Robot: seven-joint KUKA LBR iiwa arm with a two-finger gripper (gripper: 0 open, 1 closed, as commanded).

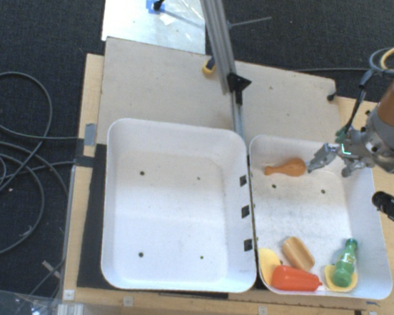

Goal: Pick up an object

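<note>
My gripper (335, 163) hangs over the far side of the right bin (370, 234), open, with nothing between its fingers. An orange-brown drumstick (286, 168) lies just left of the left fingertip (318, 162), apart from it. Along the bin's near edge lie a tan hot dog bun (298, 254), a red-orange piece (295, 279), a yellow piece (267, 259) and a green bottle (345, 262) resting on another yellow piece (340, 281).
The left bin (118, 179) sits beside the right one, joined by a dividing rim (245, 210). A slanted metal pole (223, 41) rises from behind the bins. Cables lie on the dark floor at the left (13, 129).
</note>
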